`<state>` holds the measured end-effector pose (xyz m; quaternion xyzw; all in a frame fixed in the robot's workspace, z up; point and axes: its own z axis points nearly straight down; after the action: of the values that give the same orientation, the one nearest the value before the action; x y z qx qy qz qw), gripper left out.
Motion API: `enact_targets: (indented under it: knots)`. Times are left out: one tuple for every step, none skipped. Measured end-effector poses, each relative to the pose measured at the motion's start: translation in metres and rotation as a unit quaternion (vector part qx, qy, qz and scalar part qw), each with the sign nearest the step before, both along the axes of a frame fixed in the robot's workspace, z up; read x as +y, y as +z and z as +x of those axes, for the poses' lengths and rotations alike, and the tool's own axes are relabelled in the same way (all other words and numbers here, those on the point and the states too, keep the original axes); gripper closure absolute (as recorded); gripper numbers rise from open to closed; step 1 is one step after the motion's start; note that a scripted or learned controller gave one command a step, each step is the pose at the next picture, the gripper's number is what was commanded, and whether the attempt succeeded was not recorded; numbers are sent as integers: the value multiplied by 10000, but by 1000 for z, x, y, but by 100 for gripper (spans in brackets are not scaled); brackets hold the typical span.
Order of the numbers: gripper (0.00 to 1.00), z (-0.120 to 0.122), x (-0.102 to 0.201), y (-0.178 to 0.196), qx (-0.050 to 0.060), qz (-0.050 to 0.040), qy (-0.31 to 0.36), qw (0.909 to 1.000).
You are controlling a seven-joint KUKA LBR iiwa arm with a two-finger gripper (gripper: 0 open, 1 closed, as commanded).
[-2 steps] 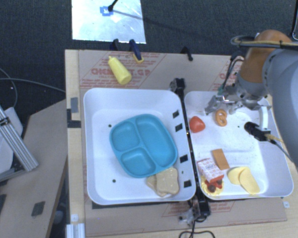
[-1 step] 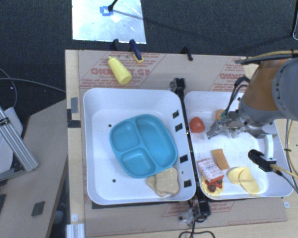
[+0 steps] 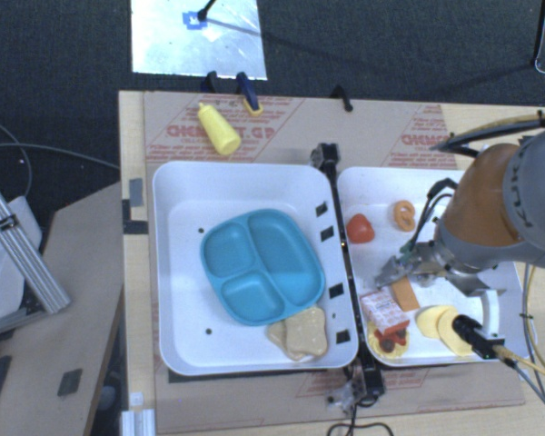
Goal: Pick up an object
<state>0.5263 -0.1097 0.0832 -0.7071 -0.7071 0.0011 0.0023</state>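
The right bin [image 3: 381,182] holds a red tomato-like piece [image 3: 360,229], a small orange ring [image 3: 403,213], an orange block [image 3: 405,293], a red-and-white packet [image 3: 381,307], a yellow banana-like piece [image 3: 443,326] and a small dish of dark red bits [image 3: 391,340]. The grey arm with its orange band [image 3: 481,203] comes in from the right. Its gripper [image 3: 401,266] hangs low over the middle of the right bin, just above the orange block and right of the red piece. I see nothing clearly held by it.
In the left bin [image 3: 177,243] lie a blue divided plate [image 3: 262,265] and a slice of bread [image 3: 300,333] at the front. A yellow bottle [image 3: 218,128] lies on the cardboard behind the bins. A black divider [image 3: 338,243] separates the bins.
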Motion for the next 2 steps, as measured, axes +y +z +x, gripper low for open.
enact_targets:
  knots:
    - [100,4,-1,12,-40,-12,4,10000]
    - [100,119,62,108,-123,-8,70,9999]
